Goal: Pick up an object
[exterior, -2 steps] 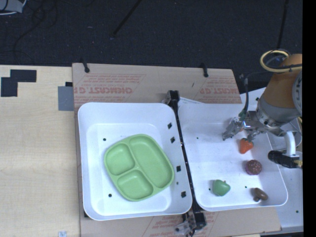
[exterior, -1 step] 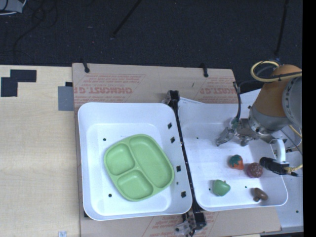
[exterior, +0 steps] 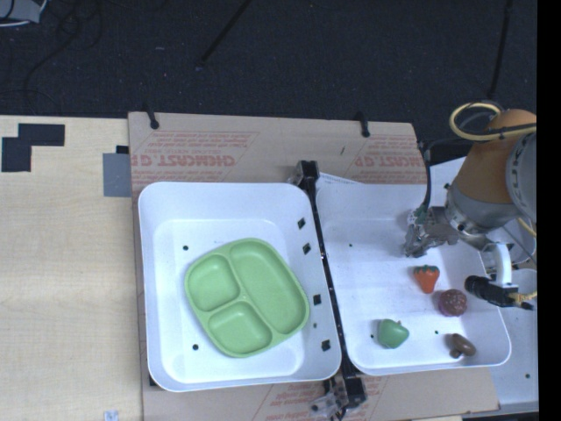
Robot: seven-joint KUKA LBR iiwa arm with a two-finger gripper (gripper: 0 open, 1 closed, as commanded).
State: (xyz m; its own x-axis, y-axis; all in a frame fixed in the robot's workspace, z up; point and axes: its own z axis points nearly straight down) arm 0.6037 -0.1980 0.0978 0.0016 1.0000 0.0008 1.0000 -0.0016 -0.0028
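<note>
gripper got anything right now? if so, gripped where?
Nothing held. The gripper hangs in the right bin, above and apart from the orange-red toy; nothing shows between its fingers.

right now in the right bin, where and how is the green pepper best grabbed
Take the green pepper across its rounded body, coming straight down from above. It sits alone on the floor of the right bin, well apart from the orange toy and the dark red ball, so both sides look free. Its stem end is too small to judge.
</note>
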